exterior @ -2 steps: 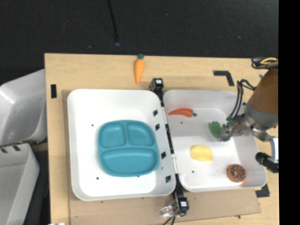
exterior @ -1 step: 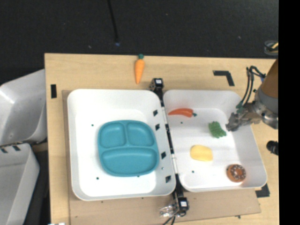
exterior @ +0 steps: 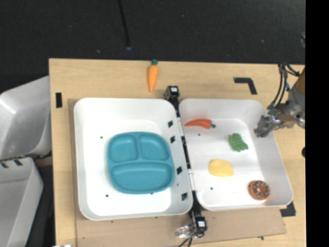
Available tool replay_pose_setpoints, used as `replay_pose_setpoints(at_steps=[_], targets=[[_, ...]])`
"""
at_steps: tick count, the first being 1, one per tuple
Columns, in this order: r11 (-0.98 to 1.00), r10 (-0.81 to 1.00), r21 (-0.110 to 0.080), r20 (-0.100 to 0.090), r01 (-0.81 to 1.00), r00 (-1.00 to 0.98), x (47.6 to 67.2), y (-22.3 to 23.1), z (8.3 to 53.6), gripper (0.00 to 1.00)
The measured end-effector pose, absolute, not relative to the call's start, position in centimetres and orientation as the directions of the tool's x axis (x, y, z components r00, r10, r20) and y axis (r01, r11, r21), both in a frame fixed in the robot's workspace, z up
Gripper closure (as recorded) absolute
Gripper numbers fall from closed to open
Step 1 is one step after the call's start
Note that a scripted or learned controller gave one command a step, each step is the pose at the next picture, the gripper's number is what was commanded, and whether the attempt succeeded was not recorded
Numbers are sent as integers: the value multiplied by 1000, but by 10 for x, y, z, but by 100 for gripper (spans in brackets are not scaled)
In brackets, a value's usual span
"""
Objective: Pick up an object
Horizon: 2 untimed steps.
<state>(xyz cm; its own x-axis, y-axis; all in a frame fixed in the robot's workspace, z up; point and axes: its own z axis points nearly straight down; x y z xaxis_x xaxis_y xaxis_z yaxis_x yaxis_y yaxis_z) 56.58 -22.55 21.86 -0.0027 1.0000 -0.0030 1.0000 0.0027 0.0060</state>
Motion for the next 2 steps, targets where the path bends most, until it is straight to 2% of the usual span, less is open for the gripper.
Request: replay_pose_setpoints(at_steps=[1,2], targets=[[3,1000,7,-3,1000,-3,567,-227,273,100],[7,1000,2,0,1000,-7,574,-171,260,100]])
